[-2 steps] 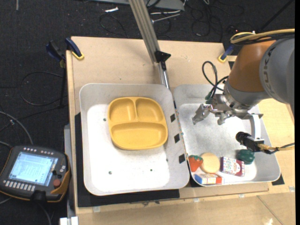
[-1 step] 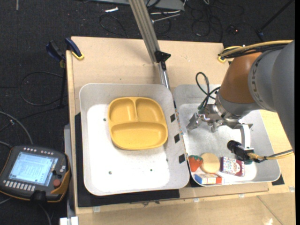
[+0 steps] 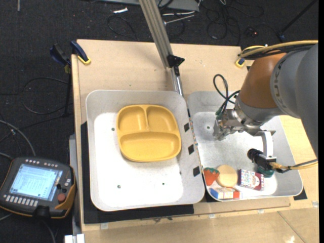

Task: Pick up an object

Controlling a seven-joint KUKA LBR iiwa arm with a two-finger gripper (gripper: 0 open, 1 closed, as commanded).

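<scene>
Overhead slanted view of the bench with two shallow white bins side by side. The left bin (image 3: 101, 186) carries a yellow compartment plate (image 3: 148, 133), three sections, lying flat near its upper middle. The right bin (image 3: 202, 105) holds the candidate objects, bunched along its near edge: a round tan bun-like item (image 3: 227, 176), an orange-red piece (image 3: 210, 175) just beside it on the left, a small printed packet (image 3: 251, 179) on its right, and a red-and-white box (image 3: 225, 193) in front. The grey arm with orange band (image 3: 263, 77) reaches in from the right; its gripper (image 3: 221, 130) hangs over the bare upper part of the right bin, well apart from the cluster. Whether the claw is open or closed cannot be told from this angle, and nothing is seen between it. A teach pendant (image 3: 35, 186) rests on the floor at lower left.

Step in hand, as judged: approach, with no object yet taken. The next move calls for travel toward the near edge of the right bin, alignment over one item, and a descent that avoids nudging its close neighbours
</scene>
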